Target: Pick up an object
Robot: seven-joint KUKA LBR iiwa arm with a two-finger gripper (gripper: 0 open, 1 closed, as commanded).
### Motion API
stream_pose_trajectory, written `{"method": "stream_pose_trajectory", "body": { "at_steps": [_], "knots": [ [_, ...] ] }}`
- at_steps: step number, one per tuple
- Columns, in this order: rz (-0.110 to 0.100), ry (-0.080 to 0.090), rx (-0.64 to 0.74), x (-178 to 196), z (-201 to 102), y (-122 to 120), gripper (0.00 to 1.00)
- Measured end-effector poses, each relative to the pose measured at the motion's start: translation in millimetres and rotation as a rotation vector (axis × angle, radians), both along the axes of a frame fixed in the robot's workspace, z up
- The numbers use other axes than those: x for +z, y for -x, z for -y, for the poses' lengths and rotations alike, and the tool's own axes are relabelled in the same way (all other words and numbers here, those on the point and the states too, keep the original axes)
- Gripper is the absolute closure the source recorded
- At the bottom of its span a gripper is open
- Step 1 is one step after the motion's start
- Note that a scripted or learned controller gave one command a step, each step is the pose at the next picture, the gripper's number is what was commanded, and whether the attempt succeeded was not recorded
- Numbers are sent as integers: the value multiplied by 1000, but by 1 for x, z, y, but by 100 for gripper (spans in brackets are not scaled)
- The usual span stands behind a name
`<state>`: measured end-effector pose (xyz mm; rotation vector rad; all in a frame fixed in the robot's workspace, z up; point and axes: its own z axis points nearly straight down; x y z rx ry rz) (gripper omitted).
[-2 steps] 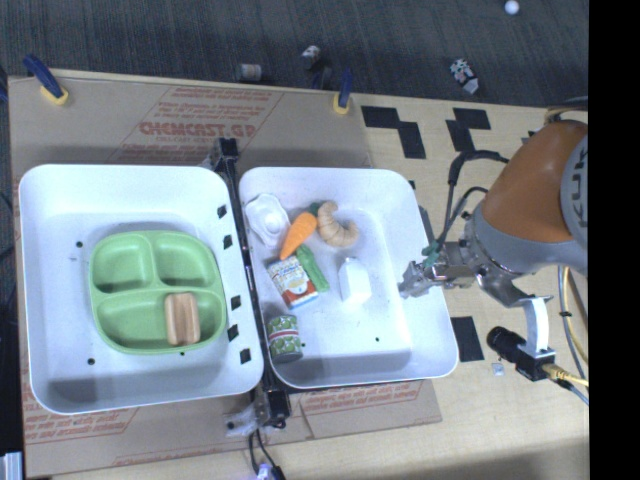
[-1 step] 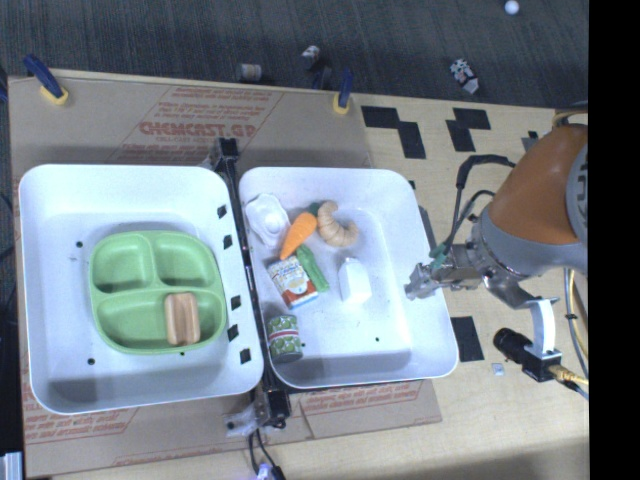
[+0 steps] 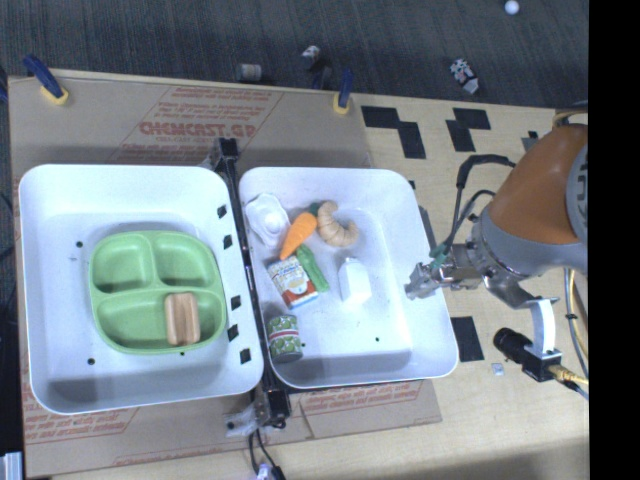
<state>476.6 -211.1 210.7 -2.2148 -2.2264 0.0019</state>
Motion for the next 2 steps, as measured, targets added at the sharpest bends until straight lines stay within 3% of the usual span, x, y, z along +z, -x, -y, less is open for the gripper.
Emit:
{"method": "stream_pose_trajectory", "body": {
  "at_steps": [1, 2],
  "knots": [
    [3, 1, 1, 16, -14, -1, 100],
    [1, 0, 3, 29, -77, -1, 100]
  ]
}}
